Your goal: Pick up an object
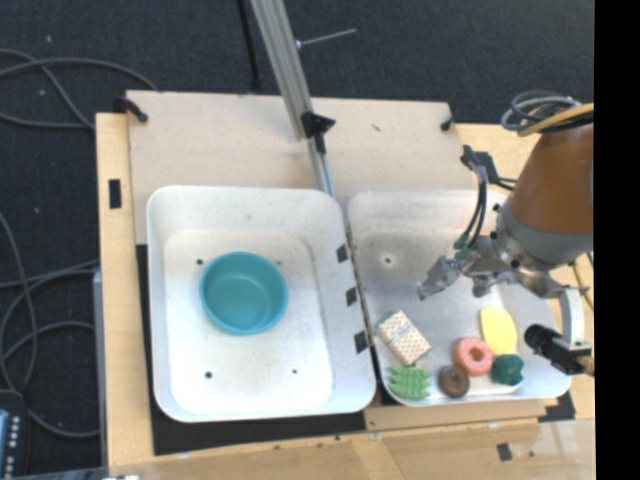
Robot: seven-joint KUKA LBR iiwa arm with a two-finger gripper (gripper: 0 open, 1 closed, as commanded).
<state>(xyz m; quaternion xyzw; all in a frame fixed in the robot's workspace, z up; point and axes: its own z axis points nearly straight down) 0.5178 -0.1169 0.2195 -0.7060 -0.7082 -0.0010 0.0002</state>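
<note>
Grey two-finger gripper point(442, 276) hangs spread and empty, at eleven o'clock from the beige patterned block point(404, 337), seemingly pre-grasp.

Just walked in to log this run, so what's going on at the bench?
The arm's gripper hangs over the right bin, with nothing seen between its fingers. Along that bin's near edge lie a patterned block, a green toy, a brown ring, a pink donut, a yellow piece and a dark green piece. A teal bowl sits in the left bin.
</note>
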